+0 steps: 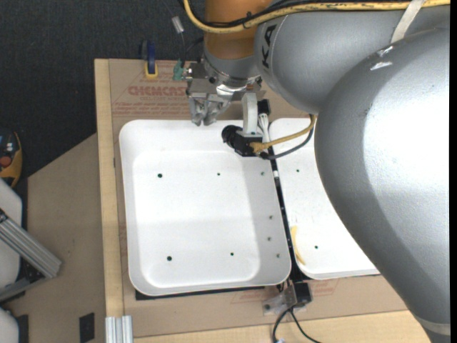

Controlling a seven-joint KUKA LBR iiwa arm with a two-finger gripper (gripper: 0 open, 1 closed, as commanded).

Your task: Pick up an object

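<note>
Across the middle of the view, the worktop (107,191) shows as a flat tan board with a raw, matte surface and faded red lettering printed along its 12 o'clock edge. Beyond the board, toward 9 and 12 o'clock, lies dark, speckled flooring. A ribbed aluminium rail (28,245) lies at about 8 o'clock, off the board.

Left bin (143,263): shallow, white, smooth plastic, rounded corners, raised rim, four small dark dots on the floor. Light pools glossy across its lower half. Right bin (335,263): same make, touching the left one along a dark seam; most of it is covered by the arm. A small pale yellowish mark sits near its 9 o'clock rim; too faint to identify.

Arm (385,120): smooth grey casing, bulky, filling the 3 o'clock side. Orange band (235,2) at 12 o'clock, glossy, wrapped by yellow and black cables. Below it the metal end effector (203,114) hangs just over the left bin's 12 o'clock rim. Its fingers appear pressed close together with nothing visible between them.

No object to pick up can be made out in either bin's visible floor.

A small blue-and-yellow clamp (150,59) sits at the board's 11 o'clock corner. A black connector with a cable (296,295) sits at the 6 o'clock edge, below the seam of the bins.
</note>
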